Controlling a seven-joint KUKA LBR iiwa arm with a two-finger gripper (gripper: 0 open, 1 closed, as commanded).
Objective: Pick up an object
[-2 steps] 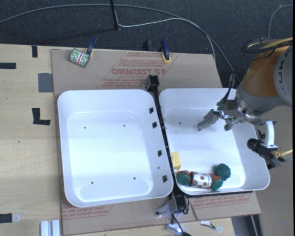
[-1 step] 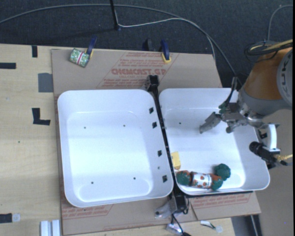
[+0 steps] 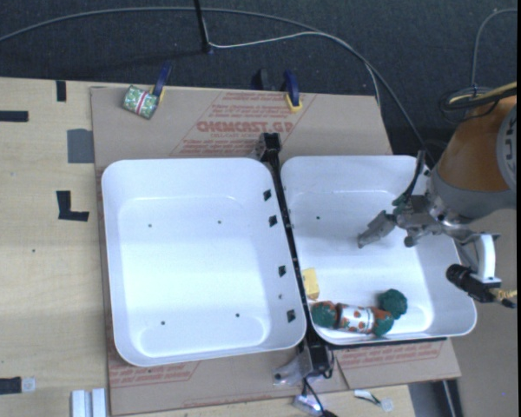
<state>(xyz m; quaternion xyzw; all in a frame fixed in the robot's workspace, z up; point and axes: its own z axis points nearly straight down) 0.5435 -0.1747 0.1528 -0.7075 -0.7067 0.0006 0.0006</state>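
Note:
In the right bin [image 3: 356,176], several small objects lie near the front wall. A yellow block [image 3: 310,282] sits by the divider. A red, white and green toy [image 3: 352,318] lies along the front, and a teal ball [image 3: 393,301] rests beside it. My gripper [image 3: 385,242] hangs over the middle of the right bin, behind these objects and apart from them. Its two fingers are spread open with nothing between them.
The left bin [image 3: 191,259] stands beside the right one, with a black clip-lined divider [image 3: 282,241] between them. A small green patterned item [image 3: 140,101] lies on the cardboard behind the bins. The arm's orange band [image 3: 473,150] is at the right edge.

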